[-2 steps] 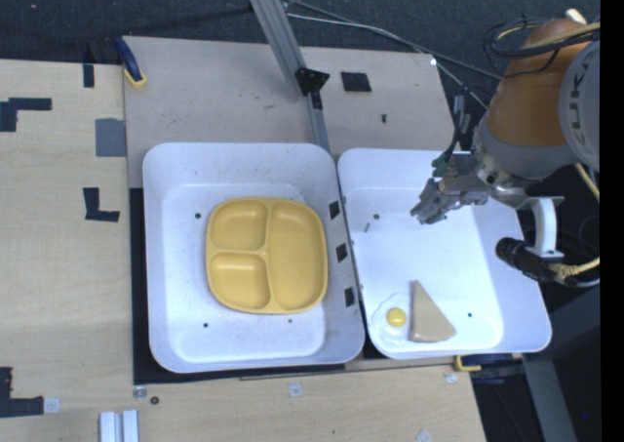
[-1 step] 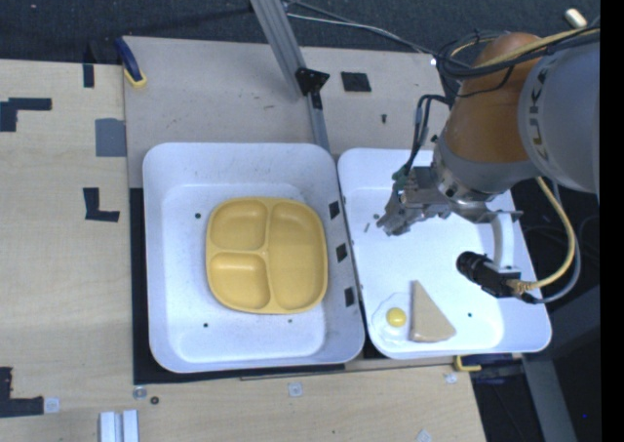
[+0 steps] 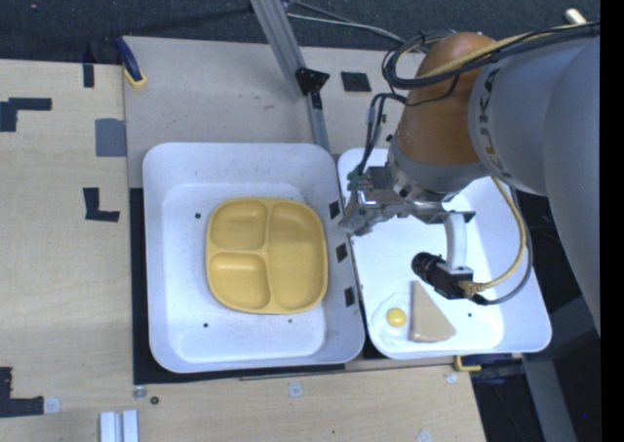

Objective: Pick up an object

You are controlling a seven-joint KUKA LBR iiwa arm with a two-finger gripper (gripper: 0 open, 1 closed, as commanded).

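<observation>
Gripper (image 3: pixel 363 204) apparently above yellow ball (image 3: pixel 395 316), tan wedge (image 3: pixel 427 316).

A yellow three-compartment plate (image 3: pixel 266 256) lies flat in the left bin, centre-left of frame. Lower right, a tan wedge (image 3: pixel 428 316) and a small yellow ball (image 3: pixel 396 316) lie just beside each other.

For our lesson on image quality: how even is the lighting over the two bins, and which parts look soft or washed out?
Camera view: lighting is diffuse and fairly even; the left bin and right bin look bright, slightly washed; the yellow tray casts little shadow; the arm shades the right bin's upper part; the whole frame is mildly soft.
</observation>
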